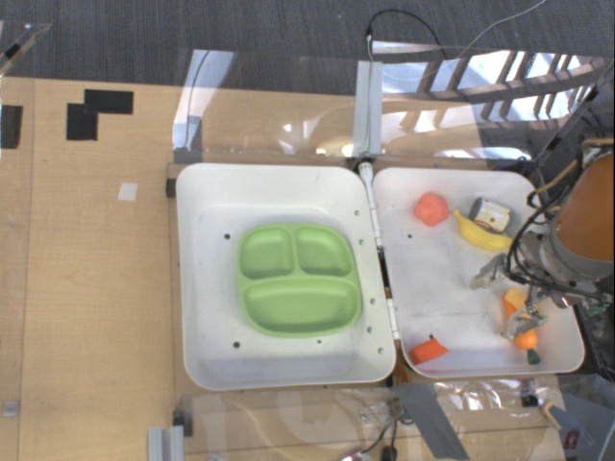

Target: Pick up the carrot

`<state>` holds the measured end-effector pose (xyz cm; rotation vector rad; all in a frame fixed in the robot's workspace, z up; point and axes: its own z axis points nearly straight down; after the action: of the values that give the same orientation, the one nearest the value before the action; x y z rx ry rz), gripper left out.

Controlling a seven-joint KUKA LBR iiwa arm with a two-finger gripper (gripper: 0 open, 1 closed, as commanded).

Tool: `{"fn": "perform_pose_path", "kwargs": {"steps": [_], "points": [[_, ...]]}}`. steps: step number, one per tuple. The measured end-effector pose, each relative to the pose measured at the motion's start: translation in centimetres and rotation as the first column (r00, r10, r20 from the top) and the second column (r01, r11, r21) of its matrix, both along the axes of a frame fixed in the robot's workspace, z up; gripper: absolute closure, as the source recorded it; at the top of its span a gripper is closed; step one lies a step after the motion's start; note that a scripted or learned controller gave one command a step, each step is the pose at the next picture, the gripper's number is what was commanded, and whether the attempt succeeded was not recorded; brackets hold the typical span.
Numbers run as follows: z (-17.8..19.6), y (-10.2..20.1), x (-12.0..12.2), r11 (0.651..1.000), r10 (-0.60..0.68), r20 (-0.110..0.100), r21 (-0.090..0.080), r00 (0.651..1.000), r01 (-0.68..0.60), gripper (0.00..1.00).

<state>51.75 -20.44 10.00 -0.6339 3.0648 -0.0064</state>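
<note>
The arm has reached into the right bin (404, 257), its gripper (524, 301) down at the near right corner, right over the carrot (525, 337), whose orange body and green tip lie on the bin floor. From where I stand I cannot tell how the gripper is set or whether it grips anything. I'd judge the approach made, the lift not yet done. The banana (480, 235) and red ball (432, 209) sit apart.

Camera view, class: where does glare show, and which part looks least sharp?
In the camera view, bright glare streaks the clear panels behind the right bin; softer reflections cross the panel behind the left bin. The gripper near the carrot looks slightly blurred; the green plate is evenly lit.
</note>
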Motion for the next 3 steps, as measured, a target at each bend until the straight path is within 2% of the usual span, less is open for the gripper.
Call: {"fn": "perform_pose_path", "kwargs": {"steps": [1, 2, 3], "points": [[-1.0, 0.0, 1.4, 0.990, 0.141, -0.004, -0.001, 0.990, -0.141, 0.00], [0.3, -0.1, 1.8, 0.991, 0.134, 0.008, -0.004, 0.991, -0.134, 1.00], [6.1, 0.0, 7.0, 0.999, -0.052, -0.002, 0.003, 0.999, 0.052, 1.00]]}}
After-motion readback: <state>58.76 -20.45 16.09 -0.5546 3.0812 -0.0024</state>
